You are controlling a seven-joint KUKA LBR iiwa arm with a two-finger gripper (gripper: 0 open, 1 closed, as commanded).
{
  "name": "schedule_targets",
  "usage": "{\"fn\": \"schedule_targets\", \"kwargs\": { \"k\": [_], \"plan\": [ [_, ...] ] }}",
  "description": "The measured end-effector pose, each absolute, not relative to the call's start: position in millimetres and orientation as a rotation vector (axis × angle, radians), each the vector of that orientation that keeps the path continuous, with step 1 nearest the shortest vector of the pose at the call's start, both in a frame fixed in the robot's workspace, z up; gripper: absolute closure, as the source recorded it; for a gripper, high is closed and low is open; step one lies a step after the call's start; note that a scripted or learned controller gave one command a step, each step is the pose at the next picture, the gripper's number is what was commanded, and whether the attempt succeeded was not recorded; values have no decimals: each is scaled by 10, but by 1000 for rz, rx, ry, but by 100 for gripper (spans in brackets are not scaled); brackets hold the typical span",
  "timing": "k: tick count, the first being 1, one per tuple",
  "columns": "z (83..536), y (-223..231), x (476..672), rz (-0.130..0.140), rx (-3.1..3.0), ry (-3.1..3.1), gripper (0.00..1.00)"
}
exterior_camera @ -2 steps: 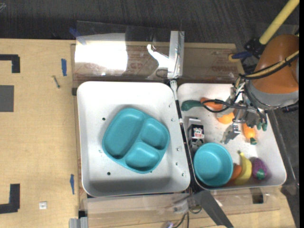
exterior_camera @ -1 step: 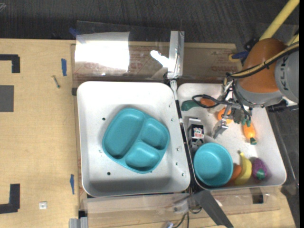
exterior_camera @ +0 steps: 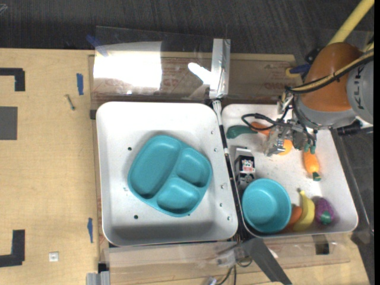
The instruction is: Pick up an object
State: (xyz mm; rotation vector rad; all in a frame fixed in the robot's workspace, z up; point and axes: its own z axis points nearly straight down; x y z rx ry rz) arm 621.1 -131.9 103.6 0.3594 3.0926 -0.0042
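Note:
My gripper hangs low over the back part of the right bin, right at a small orange-yellow object that is partly hidden under it. An orange carrot lies just to its right. A teal bowl stands at the bin's front, with a yellow banana, an orange piece and a purple toy beside it. A small black and white object lies by the left wall, and a teal utensil sits at the back left.
The left bin holds a teal divided plate. A clear plastic sheet and a metal bracket stand behind the bins. The arm's grey body with its orange band reaches in from the upper right, trailing cables.

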Motion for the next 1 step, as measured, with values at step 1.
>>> {"fn": "schedule_targets", "kwargs": {
  "k": [1],
  "plan": [
    [1916, -686, 6399, 3, 333, 3108, 100]
  ]
}}
